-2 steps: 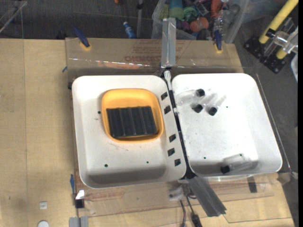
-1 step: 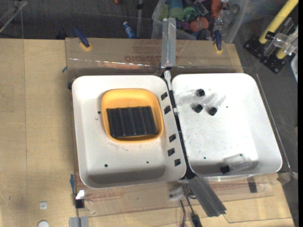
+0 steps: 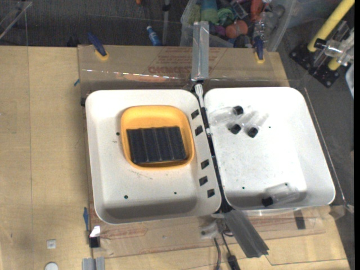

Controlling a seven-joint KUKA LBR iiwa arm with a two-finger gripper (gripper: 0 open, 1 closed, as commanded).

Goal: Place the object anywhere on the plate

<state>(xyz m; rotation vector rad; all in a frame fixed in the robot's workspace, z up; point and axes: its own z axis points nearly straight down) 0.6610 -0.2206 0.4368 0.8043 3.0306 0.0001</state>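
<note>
A yellow-orange plate [image 3: 158, 116] with rounded corners rests in the left white bin [image 3: 107, 151]. On the plate lies a black rectangular object [image 3: 156, 144] with lengthwise ribs, flat and covering most of the plate's inner floor. Its long side runs left to right, slightly tilted.
The right white bin [image 3: 292, 151] holds several small clear pieces with black caps [image 3: 243, 121] near its back left, and one more clear piece [image 3: 279, 195] by its front edge. A ridge with black tabs [image 3: 203, 151] divides the bins. A clear tub of toys [image 3: 236, 7] stands behind the bench.
</note>
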